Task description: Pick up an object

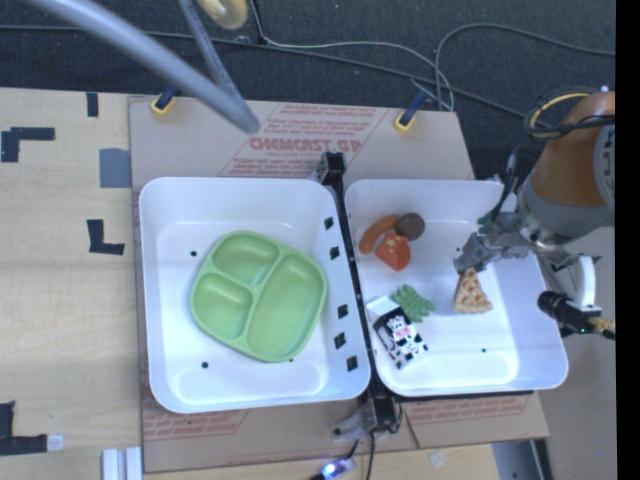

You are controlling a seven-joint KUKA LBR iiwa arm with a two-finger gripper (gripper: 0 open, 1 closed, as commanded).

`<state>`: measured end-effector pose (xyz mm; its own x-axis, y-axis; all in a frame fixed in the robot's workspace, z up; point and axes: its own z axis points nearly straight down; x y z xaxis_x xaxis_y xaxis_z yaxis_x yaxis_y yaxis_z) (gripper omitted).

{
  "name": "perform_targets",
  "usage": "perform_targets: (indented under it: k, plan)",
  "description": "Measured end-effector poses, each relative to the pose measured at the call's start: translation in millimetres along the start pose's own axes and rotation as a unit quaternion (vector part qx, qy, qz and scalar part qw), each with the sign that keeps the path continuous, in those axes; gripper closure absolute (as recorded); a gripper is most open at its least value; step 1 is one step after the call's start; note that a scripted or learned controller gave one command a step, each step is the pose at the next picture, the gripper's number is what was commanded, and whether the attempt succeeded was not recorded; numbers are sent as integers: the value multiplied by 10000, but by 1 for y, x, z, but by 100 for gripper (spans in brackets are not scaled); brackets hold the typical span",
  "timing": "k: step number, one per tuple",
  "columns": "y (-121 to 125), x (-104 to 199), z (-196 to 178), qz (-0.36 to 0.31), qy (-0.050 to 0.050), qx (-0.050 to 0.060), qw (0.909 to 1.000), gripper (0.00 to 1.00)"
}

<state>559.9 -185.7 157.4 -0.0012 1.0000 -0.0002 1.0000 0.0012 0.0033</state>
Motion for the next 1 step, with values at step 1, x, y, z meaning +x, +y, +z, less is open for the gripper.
perform_targets:
  k: [1]
  plan:
    - [0, -7, -45, 0, -5, -4, 10000, 100]
